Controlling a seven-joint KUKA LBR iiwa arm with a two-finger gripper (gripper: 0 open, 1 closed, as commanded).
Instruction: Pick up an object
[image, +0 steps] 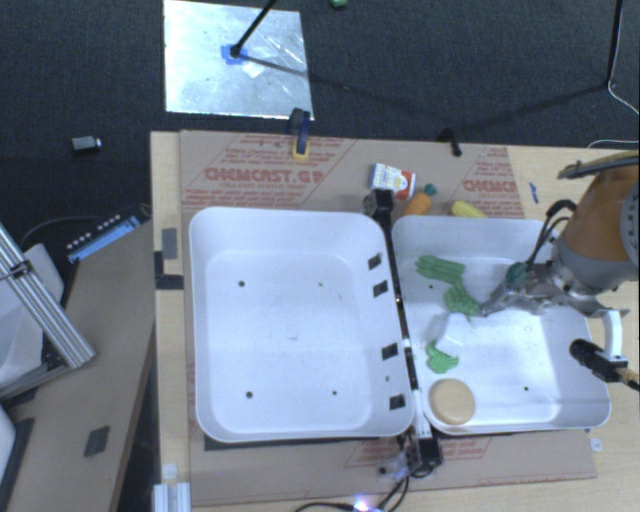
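My gripper (488, 306) is low in the right bin (560, 410), reaching left from the arm at the right edge. Its tip sits right beside a crumpled green thing (461, 299), touching or nearly touching its right side. A longer green thing (439, 268) lies just above that, toward the bin's back. A small green piece (441, 356) rests lower down, with a pale, clear scrap (446, 336) next to it. A round tan disc (452, 400) lies in the bin's front left corner.
The left bin (215, 400) adjoins the right one along a black-clipped divider (398, 330). Behind the bins on the cardboard stand a white and orange bottle (391, 180), an orange item (420, 203) and a yellow item (466, 210). A blue and yellow clamp (299, 135) sits at the back edge.
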